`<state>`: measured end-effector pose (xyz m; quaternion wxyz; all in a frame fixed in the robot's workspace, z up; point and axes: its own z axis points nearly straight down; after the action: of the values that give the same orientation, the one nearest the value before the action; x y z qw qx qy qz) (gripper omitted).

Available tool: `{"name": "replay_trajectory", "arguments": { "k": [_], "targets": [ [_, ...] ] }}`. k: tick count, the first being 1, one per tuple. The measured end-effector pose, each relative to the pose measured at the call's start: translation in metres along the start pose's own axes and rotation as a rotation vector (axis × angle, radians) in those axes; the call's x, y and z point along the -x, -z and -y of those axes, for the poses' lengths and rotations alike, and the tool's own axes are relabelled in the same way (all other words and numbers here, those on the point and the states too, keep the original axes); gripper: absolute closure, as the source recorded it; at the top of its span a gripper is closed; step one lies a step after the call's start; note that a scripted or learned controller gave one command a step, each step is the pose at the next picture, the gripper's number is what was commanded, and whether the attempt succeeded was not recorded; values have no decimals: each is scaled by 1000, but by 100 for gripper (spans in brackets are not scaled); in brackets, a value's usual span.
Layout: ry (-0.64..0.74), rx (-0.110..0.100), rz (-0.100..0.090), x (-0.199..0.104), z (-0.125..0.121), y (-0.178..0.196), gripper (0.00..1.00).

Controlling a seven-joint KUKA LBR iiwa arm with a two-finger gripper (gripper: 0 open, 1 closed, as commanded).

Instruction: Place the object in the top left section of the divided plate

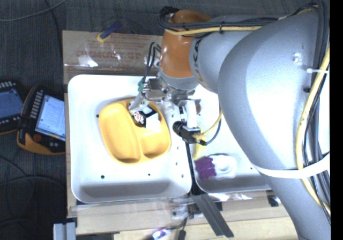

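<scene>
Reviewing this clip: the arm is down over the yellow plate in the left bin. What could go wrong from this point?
1. The gripper sits over the upper right part of the yellow plate, so a release here may miss the top left section.
2. It is very low over the plate and could nudge it in the left bin.
3. The purple object lies in the right bin, so nothing may be carried at all.

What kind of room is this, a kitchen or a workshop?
Most likely a robot test lab, not a kitchen. A big grey arm reaches over two white bins on a bench, a handheld controller lies on the carpet, and cables trail across the floor.
</scene>
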<state>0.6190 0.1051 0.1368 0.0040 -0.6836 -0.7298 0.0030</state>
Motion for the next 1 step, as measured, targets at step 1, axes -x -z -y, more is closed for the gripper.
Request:
{"name": "replay_trajectory", "arguments": {
  "k": [1],
  "targets": [
    [38,9,3,69,-31,47,0]
  ]
}}
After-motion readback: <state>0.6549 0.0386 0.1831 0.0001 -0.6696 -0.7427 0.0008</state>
